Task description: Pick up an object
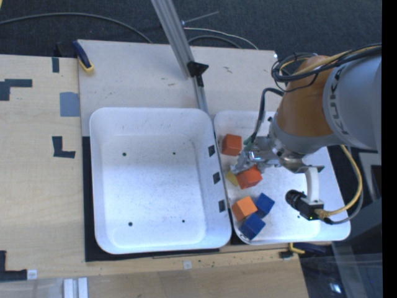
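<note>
**Ana:** Several blocks lie in the right bin (pixel 332 185), all on its left side. Which one sits nearest the claw?

**Ben:** An orange-red block (pixel 250 178), just below the claw (pixel 248 161). A small yellow block (pixel 232 179) touches its left side.

**Ana:** Does the claw grip it?

**Ben:** I cannot tell. The claw's metal tip is at the block's far edge, but whether it is open or closed is not clear from this angle.

**Ana:** And the other blocks?

**Ben:** One orange block (pixel 232 144) lies farther back, close to the bin's left wall. Nearer us, another orange block (pixel 245 207) lies beside a blue block (pixel 265 203), and a second blue block (pixel 252 226) sits at the near rim.

**Ana:** What of the arm?

**Ben:** The arm (pixel 347 104) reaches in from the right, grey with an orange band, over the right bin. Black and yellow cables run around it, and a black fitting (pixel 299 202) hangs over the bin's near right part.

**Ana:** The left bin?

**Ben:** The left bin (pixel 102 166) stands beside the right one, their walls touching. Both rest on the worktop (pixel 37 166), which carries dark tape marks on its left. A metal rail (pixel 177 39) slants in from the far side toward the gap between the bins.
</note>
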